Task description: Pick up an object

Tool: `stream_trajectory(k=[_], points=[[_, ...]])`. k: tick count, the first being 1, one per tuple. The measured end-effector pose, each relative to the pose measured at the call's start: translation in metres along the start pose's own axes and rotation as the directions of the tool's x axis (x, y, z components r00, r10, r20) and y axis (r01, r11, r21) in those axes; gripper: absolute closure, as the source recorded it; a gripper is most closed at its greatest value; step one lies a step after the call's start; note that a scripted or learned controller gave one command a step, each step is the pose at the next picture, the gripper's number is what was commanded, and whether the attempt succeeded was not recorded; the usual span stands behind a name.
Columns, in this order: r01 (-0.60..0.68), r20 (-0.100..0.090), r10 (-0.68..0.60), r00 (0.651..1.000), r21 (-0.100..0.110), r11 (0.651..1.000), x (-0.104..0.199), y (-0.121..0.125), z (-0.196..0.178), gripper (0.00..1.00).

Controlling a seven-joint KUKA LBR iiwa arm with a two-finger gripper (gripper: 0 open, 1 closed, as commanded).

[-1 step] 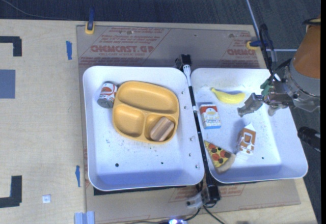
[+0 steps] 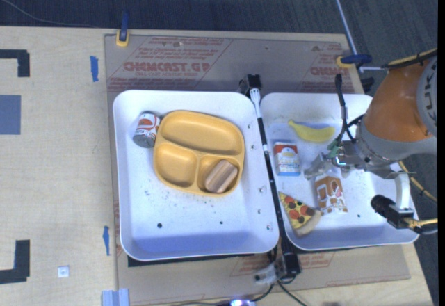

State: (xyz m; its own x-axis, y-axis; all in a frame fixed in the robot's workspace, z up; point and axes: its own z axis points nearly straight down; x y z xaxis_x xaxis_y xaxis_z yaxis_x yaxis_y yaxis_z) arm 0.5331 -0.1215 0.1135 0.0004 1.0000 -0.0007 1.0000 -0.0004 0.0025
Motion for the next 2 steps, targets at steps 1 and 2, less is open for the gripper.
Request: stream_trajectory(k=[1,2], points=[[0.0,0.007,0.0,1.0,-0.018,1.0,0.0214,-0.0486,0.0241,0.0],[-0.002,0.01,0.002,1.0,-0.018,1.0,0.0254,-0.0488,0.0243,0.0]])
